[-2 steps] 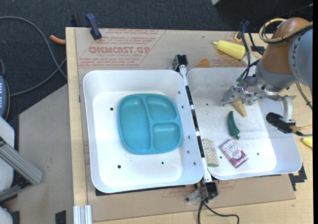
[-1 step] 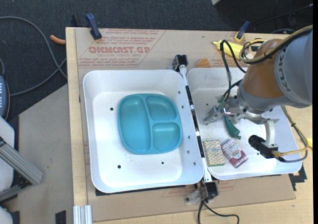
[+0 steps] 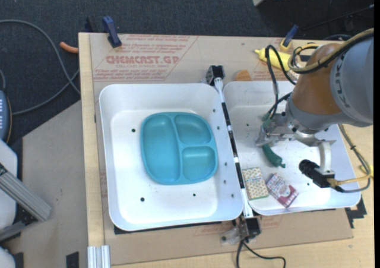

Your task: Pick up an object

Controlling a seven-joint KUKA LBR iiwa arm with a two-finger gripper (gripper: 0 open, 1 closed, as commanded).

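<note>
Candidate objects, all in the right bin, lower right of frame:
- Green elongated piece, lying flat at a slant, mid-bin, just below the arm's wrist.
- Small flat packet, pale with a speckled pattern, near the bin's left wall, lower part.
- Small wrapped packet, red and white, tilted, just right of the speckled one.

Left bin: teal three-compartment plate, flat, centred.

I see two shallow white bins side by side on the bench. The left bin holds a teal plastic three-compartment tray near its middle. In the right bin, a small patterned square packet lies by the front left corner, with a red-and-white wrapped packet just beside it on the right. A green curved piece lies behind them, under the gripper.
</note>
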